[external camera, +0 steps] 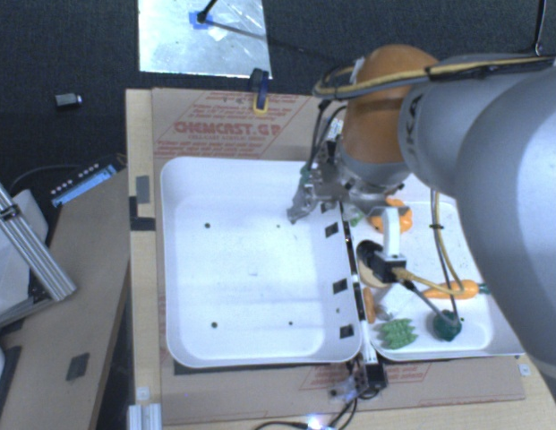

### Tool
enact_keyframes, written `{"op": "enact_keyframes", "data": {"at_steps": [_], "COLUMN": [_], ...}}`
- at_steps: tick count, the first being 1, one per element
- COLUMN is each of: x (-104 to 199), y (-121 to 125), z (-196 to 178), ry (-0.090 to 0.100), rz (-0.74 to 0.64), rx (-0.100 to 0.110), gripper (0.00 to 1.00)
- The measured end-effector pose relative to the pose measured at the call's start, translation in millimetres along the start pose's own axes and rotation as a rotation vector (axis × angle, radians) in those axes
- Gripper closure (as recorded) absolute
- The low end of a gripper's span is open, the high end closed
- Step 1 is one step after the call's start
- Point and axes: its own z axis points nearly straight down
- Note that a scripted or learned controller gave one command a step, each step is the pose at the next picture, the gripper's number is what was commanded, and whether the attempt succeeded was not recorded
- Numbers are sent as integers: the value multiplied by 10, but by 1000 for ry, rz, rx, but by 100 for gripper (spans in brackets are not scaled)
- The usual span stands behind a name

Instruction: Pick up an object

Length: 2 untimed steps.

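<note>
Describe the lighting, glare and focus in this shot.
Camera view: even, soft lighting; bright glare on the foil sheet at top; the left bin looks nearly washed out white; the big grey arm at right is close and blurred; the gripper is small and soft.

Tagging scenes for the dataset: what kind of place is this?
Likely a robotics lab bench: two white bins on cardboard, a grey arm reaching in, aluminium framing at left.
</note>
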Motion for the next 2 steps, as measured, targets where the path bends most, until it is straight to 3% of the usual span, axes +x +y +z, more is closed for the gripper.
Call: {"op": "enact_keyframes", "data": {"at_steps": [1,2], "x": [445,417], "y": [19,34], "z": [1043,887], "ry": [-2,-2], "rz": [4,8], "rx": [3,-2], "gripper": [0,100]}}
